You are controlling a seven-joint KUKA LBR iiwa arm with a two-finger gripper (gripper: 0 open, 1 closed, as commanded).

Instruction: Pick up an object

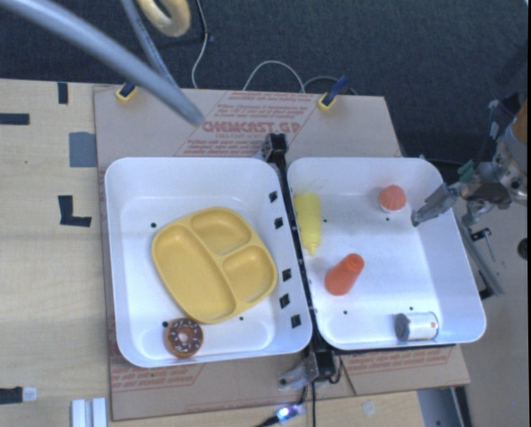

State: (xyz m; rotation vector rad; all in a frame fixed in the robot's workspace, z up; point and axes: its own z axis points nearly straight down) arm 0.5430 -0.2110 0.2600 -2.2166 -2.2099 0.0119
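With the tool [428, 210] at the right bin's [382, 332] right rim, its grip impossible to judge, descend squarely over the nearby peach ball [391, 197].

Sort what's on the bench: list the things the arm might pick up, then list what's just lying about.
Pickable:
gripper at the right bin's edge
yellow bottle
orange carrot-like toy
small orange ball
silver can
donut
yellow divided plate

Lying about:
cardboard sheet
clamps

2 white bins [123, 265], yellow tray [213, 261], orange carrot [343, 274], chocolate-brown sprinkled donut [183, 337]
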